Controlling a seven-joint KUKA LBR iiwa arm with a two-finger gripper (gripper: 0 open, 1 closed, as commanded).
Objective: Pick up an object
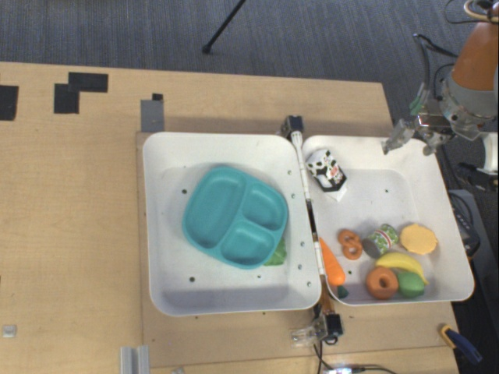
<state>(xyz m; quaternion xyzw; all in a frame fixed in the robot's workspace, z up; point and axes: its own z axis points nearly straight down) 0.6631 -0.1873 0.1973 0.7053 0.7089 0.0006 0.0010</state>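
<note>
Below, a tan bench (70, 209) meets grey carpet (156, 14).

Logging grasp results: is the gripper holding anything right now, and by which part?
Nothing held. The gripper sits open over the top right rim of the right bin, nothing between its fingers. The toys lie at the bin's lower end.
</note>
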